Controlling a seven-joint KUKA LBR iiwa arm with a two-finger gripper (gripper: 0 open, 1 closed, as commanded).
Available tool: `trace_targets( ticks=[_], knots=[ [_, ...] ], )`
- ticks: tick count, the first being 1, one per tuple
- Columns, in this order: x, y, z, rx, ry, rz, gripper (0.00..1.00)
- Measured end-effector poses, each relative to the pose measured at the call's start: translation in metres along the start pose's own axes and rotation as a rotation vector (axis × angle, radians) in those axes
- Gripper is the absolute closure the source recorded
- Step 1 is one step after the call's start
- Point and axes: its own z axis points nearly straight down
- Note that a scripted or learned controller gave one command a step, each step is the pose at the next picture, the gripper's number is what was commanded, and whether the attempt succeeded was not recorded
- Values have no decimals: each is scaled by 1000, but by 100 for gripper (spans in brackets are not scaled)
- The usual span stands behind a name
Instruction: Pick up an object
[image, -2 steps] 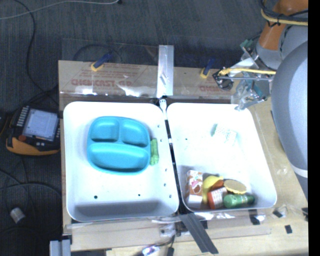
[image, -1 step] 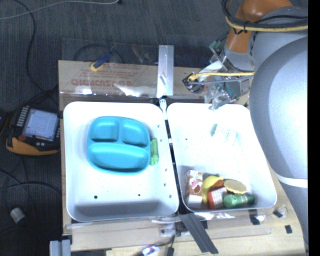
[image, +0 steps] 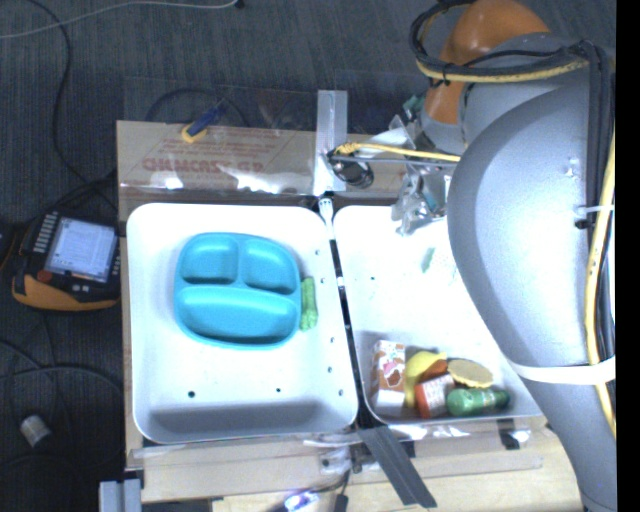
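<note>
Dark carpet (image: 60, 400) surrounds the table (image: 250, 480), whose wooden near edge shows below both bins. Nearest, the right bin (image: 380, 300) holds a cluster packed into its near corner: a small carton (image: 389, 364), a yellow piece (image: 425, 364), a red item (image: 433, 394), a tan disc (image: 470, 375) and a green bottle (image: 478, 402), all touching. Its far half is bare white floor, partly covered by the grey arm (image: 530, 240). The left bin (image: 150, 390) has an open near half; farther in lies a blue divided tray (image: 238, 288) with a green piece (image: 308, 303) against its right side. At the right bin's far rim hangs the claw (image: 415, 210), well apart from the cluster; whether it is open or closed, I cannot tell. A handheld screen (image: 75, 255) lies left, on the carpet.
</note>
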Motion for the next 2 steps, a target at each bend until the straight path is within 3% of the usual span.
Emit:
trace_targets(
  ticks=[1,2],
  knots=[
    [-8,28,-81,-6,-1,-159,100],
    [-6,-11,-22,-1,-1,-75,100]
  ],
)
